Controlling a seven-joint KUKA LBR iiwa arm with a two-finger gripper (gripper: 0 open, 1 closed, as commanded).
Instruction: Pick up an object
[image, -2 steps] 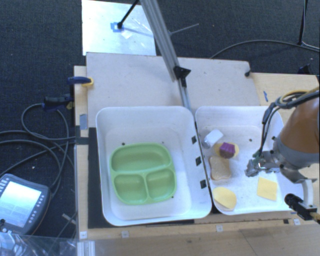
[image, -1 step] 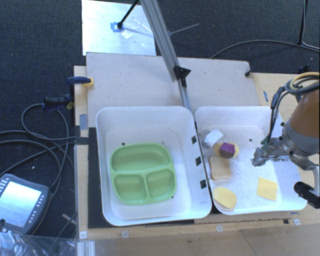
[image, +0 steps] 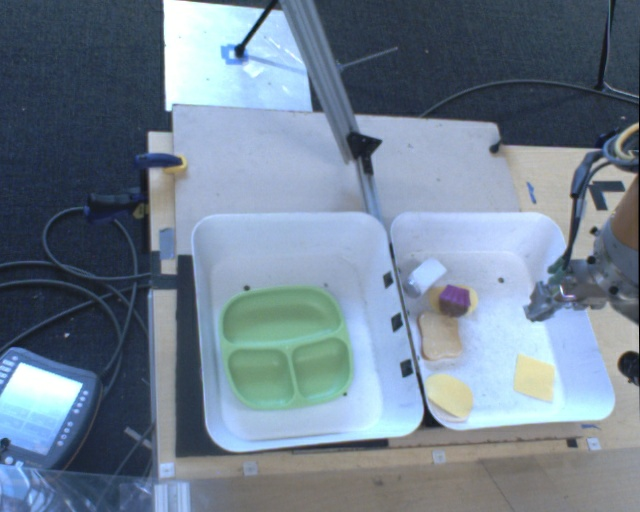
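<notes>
The right bin (image: 505, 232) holds a white block (image: 428, 273), a purple cube (image: 455, 298) resting on a yellow piece, a tan bread-shaped slice (image: 441, 336), a round yellow chip (image: 449, 395) and a square yellow cheese slice (image: 534, 378). My gripper (image: 541, 303) hangs at the bin's right side, above its floor, up and slightly right of the cheese slice and well right of the purple cube. Nothing shows between its tips.
The left bin (image: 290, 232) bears a green divided plate (image: 286, 346). A slanted metal pole (image: 335, 95) crosses above the bins' divider. Cables and a teach pendant (image: 40, 405) lie off the bench at left.
</notes>
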